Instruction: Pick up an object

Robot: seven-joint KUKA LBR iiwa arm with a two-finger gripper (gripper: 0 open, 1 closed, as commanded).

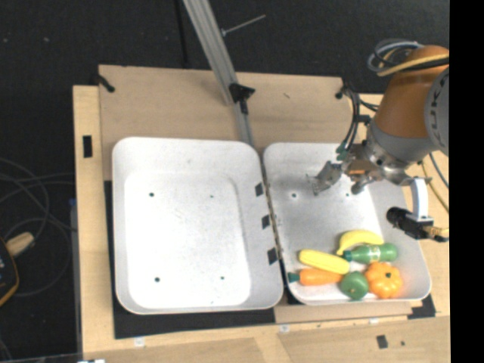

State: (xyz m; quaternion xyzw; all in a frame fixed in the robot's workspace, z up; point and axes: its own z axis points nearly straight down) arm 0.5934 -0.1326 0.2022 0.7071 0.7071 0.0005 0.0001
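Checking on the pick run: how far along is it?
Done: nothing looks picked; the banana, corn, carrot, green bottle, green pepper and pumpkin all lie clustered in the right bin's near corner. In hand: the gripper hangs over the bin's far part. Left: descent, grasp, lift.

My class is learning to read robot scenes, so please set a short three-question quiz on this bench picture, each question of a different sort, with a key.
1. True or false: the toy foods lie in the left bin.
2. Multiple choice: where in the right bin do the toys cluster? A. far edge B. near corner C. centre
3. Fill in: the gripper hangs over the ___ part of the right bin.

Key: 1. false. 2. B, with the orange pumpkin, yellow banana and carrot. 3. far.
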